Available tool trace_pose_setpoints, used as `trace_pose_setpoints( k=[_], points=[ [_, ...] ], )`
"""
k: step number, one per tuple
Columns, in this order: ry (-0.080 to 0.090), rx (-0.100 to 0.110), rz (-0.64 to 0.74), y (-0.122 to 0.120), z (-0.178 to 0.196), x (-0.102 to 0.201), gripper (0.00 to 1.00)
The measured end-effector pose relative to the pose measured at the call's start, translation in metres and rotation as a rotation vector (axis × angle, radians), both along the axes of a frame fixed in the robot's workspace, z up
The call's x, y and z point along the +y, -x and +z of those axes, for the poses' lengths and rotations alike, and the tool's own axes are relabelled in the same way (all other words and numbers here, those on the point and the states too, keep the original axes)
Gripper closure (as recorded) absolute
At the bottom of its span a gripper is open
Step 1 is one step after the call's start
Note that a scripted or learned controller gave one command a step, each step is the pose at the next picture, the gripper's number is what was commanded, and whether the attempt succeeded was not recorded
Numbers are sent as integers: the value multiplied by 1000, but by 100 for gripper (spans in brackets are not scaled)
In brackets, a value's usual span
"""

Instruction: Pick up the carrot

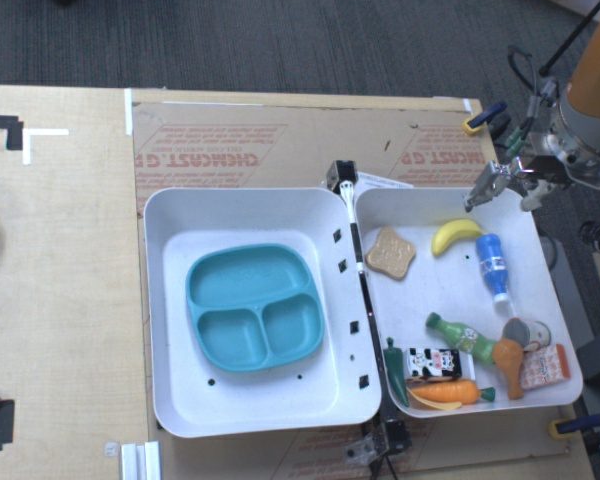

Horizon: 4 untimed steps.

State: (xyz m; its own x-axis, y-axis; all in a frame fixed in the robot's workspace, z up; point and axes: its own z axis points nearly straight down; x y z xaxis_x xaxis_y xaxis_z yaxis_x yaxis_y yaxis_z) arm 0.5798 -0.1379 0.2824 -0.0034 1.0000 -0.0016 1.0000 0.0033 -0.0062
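The carrot (446,393) is orange with a small green tip and lies flat along the front wall of the right bin (430,298). It sits just in front of a small black-and-white carton (435,363). My gripper (504,196) hangs over the back right corner of that bin, far from the carrot. It is open, its two fingers spread apart with nothing between them. The nearest object to it is a yellow banana (456,235), a little to its front left.
The right bin also holds a bread slice (390,253), a blue bottle (492,266), a green bottle (465,336), an orange-brown piece (510,363), a red packet (546,365) and a dark green vegetable (395,368). A teal divided plate (255,306) lies in the left bin (170,258).
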Motion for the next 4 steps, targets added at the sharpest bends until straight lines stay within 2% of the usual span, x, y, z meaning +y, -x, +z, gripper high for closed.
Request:
trace_pose_setpoints(
  k=[1,2,3,4],
  points=[
    [1,1,-48,35,34,85,0],
    [3,4,-317,85,-43,155,0],
    [5,3,-826,101,-94,193,0],
    [9,9,-824,100,-88,192,100]
  ],
)
